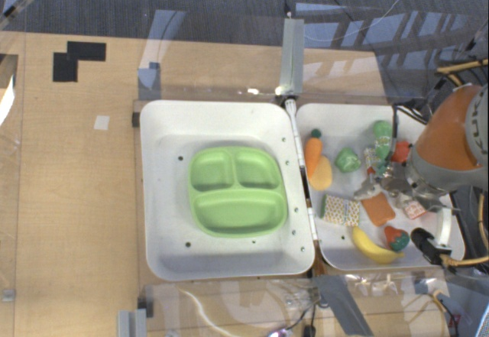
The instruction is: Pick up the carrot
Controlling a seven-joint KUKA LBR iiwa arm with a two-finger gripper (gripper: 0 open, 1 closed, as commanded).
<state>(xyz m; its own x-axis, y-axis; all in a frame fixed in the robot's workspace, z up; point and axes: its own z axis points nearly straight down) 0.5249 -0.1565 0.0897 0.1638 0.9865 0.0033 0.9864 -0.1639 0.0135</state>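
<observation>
Pincer half hidden under its own wrist, grip impossible to tell, carrot well apart, untouched

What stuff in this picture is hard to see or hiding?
- The gripper, camera view: the grey arm's wrist covers it, so how its fingers stand is unreadable.
- The small red-and-white item: partly under the wrist, too small to name.
- The red and green toy beside the yellow banana: too small to identify.
- The grey and orange arm: cut off by the right edge.
- The orange carrot with its green top lies fully visible.
</observation>
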